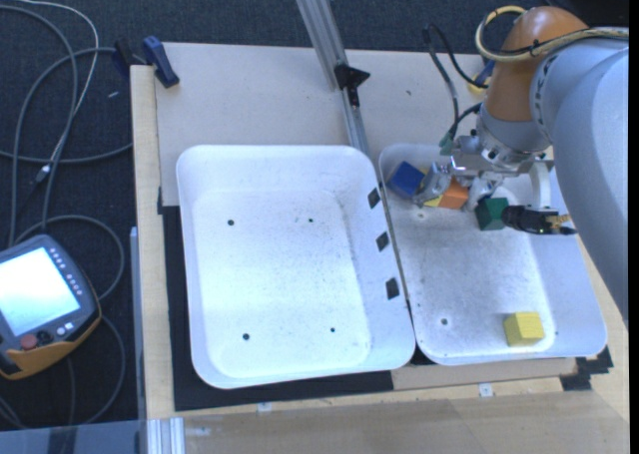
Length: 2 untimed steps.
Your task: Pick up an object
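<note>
My gripper (461,181) is low over the far end of the right bin (469,302), under the orange band of the arm. Right at it lie an orange block (452,197) and a small yellow piece (431,202), with a blue block (405,179) just to their left and a green block (490,213) to their right. The wrist covers the fingertips, so I cannot make out whether anything sits between them. A yellow block (523,327) lies apart in the near right corner of the same bin.
The left bin (270,262) stands beside the right one, separated by a rim with black clips (382,240). A slanted metal rail (324,33) crosses the bench behind the bins. A teach pendant (40,307) and cables lie on the floor at left.
</note>
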{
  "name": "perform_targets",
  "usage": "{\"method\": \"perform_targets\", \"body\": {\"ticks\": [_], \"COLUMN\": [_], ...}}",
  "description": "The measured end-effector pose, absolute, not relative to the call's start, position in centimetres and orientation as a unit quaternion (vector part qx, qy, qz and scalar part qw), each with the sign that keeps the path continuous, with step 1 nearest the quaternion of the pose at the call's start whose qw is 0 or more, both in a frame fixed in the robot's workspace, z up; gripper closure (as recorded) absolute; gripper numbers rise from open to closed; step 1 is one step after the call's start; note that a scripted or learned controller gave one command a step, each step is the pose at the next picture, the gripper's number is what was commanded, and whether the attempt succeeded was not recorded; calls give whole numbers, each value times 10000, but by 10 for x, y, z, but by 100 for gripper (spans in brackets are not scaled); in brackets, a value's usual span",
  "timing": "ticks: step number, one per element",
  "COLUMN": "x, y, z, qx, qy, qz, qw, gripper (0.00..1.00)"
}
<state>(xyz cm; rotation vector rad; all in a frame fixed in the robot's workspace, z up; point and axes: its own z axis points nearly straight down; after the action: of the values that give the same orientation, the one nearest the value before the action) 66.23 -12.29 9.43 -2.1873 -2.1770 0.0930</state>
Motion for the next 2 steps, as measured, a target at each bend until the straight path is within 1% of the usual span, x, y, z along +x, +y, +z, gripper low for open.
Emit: {"method": "perform_targets", "body": {"ticks": [1, 2], "x": [657, 662], "y": [-132, -125], "z": [103, 105], "qx": [-7109, -7089], "qy": [-7015, -7040], "qz": [402, 320], "qw": [312, 283], "gripper": [100, 0]}}
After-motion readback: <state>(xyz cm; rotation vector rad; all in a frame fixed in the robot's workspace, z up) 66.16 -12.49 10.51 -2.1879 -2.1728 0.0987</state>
